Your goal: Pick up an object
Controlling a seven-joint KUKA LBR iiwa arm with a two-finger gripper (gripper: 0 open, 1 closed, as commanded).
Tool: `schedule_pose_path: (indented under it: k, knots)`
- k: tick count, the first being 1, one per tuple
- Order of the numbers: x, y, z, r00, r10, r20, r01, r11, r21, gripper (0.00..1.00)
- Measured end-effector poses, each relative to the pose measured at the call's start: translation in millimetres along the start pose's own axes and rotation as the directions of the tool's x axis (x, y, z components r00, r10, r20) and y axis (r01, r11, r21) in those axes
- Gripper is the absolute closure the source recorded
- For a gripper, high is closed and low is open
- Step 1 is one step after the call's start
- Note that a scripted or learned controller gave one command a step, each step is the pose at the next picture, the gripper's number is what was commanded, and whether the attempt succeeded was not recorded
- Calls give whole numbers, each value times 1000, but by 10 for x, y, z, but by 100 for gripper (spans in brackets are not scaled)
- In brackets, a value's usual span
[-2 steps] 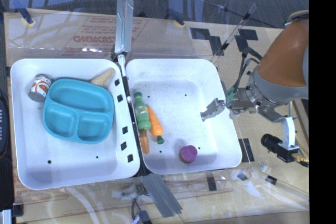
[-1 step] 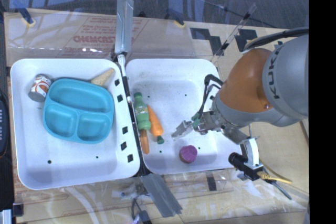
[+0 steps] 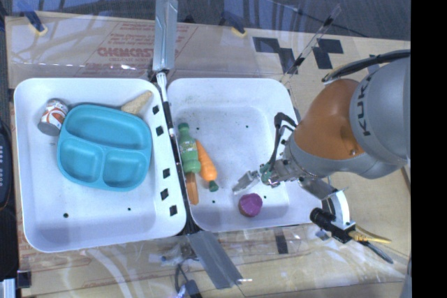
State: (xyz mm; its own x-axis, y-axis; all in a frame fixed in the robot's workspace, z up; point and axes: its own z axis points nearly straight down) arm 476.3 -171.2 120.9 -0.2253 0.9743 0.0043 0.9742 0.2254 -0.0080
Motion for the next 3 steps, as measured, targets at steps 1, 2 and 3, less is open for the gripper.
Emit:
schedule_pose_path:
  k: [1, 2, 3]
  knots:
    - [607, 162, 317, 999, -51, 2, 51, 999, -6, 0]
    - [335, 891, 41, 926, -377, 7, 377, 926, -5, 0]
    - [593, 454, -238, 872, -490, 3, 490, 872, -2, 0]
